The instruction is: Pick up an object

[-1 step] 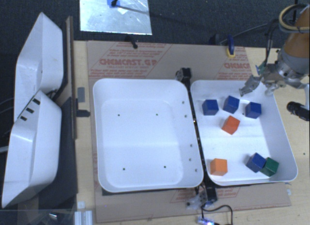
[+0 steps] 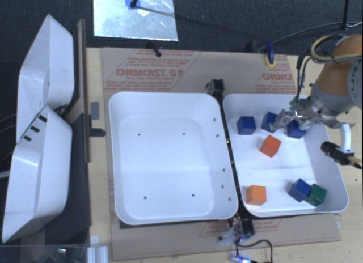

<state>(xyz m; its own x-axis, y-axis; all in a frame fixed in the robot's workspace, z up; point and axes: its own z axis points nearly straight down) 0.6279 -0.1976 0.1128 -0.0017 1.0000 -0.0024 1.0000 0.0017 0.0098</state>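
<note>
The right bin holds several small blocks. At its far side lie three blue blocks: one at the left, one in the middle and one at the right. An orange block lies just in front of them. Near the front are another orange block, a blue block and a green block touching it. My gripper is low over the far side of this bin, between the middle and right blue blocks. I see no block held in it.
The left bin sits beside the right one, with a dark divider strip between them. The grey and orange arm comes in over the right bin's far right corner. A black fitting sticks out at the right rim.
</note>
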